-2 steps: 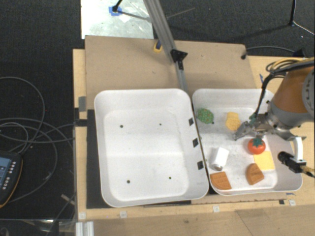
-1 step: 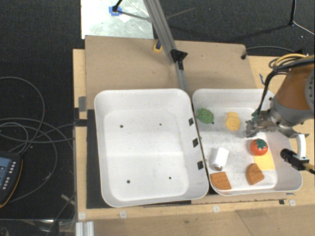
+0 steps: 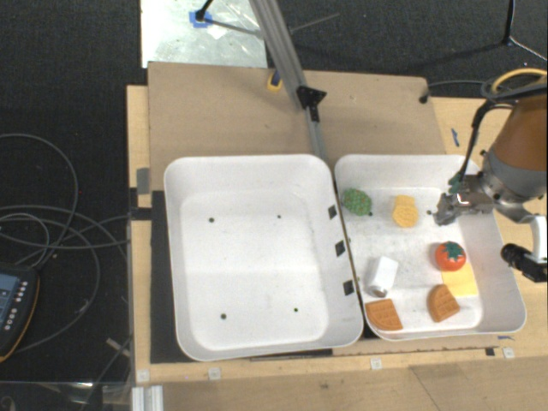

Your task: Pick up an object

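The right bin (image 3: 360,174) holds a green broccoli piece (image 3: 356,200), a small yellow piece (image 3: 405,211), a red tomato (image 3: 450,255) on a yellow slab (image 3: 465,282), a white block (image 3: 382,274) and two orange-brown bread-like pieces (image 3: 384,314) (image 3: 443,303). My gripper (image 3: 446,211) hangs over the right bin's far right part, just right of the yellow piece and above the tomato. Nothing shows between its fingers.
The left bin (image 3: 253,255) lies beside the right one, with black clips along their shared edge. A grey pole (image 3: 282,45) slants across the bench's back. Cables lie on the dark floor at left.
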Motion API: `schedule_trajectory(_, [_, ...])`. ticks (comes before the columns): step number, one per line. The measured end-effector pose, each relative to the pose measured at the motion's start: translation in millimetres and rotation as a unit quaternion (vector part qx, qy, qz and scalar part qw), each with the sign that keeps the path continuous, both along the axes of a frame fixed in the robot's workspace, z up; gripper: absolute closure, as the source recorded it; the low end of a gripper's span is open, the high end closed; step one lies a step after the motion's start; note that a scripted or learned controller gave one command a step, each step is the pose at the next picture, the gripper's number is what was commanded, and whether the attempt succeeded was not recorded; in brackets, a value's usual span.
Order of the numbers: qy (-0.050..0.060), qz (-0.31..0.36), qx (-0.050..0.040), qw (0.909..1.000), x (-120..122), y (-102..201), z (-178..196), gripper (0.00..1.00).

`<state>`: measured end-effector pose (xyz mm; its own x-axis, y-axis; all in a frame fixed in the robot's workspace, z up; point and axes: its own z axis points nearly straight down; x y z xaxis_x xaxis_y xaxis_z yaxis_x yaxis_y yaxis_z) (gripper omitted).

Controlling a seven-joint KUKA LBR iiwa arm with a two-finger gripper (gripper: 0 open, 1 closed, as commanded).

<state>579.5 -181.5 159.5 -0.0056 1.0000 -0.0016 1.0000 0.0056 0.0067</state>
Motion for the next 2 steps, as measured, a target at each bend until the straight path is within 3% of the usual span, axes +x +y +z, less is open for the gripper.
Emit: schedule_trajectory(2, [-0.002, 0.000, -0.0008, 1.0000, 6, 2, 129, 1.00])
